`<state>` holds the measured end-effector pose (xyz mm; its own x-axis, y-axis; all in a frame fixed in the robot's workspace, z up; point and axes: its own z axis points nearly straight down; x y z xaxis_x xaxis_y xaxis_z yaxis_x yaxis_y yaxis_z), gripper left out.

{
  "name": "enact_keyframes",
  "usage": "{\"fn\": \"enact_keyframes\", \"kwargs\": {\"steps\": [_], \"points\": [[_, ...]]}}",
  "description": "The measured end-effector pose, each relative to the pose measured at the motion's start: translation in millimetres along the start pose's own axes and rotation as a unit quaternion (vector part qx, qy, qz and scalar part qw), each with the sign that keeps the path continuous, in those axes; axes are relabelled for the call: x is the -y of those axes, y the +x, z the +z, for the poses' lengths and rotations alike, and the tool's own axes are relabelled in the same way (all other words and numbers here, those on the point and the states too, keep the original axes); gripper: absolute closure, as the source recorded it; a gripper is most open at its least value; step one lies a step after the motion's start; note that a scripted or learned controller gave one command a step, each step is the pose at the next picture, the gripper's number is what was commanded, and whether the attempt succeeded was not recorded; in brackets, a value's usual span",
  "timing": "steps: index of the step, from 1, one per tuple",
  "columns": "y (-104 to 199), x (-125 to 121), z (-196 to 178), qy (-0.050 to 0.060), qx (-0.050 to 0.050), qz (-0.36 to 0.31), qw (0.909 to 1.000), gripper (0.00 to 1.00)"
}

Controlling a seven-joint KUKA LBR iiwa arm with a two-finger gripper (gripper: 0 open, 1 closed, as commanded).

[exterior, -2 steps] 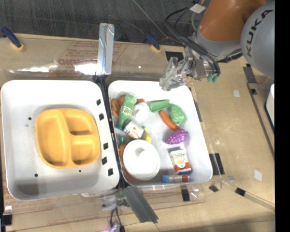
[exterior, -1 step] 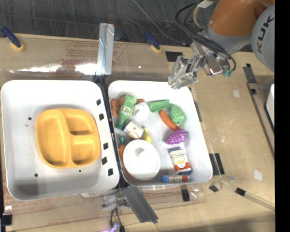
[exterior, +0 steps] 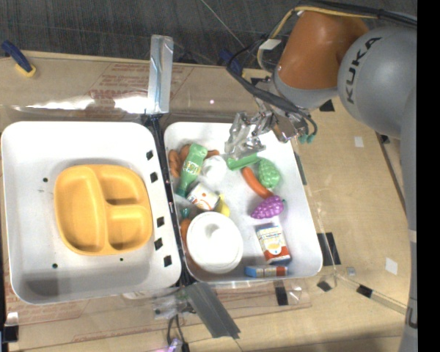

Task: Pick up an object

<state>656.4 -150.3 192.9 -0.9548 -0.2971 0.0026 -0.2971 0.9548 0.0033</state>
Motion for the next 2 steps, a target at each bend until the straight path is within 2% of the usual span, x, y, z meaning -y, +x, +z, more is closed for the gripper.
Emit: {"fn": "enact_keyframes", "kwargs": {"steps": [1, 2], "points": [[-7, -16, -76, 0.005, 0.006, -0.006, 1.0, 1.0], [-13, -41, -36, 0.001, 0.001, -0.049, 0.9988, 1.0]]}}
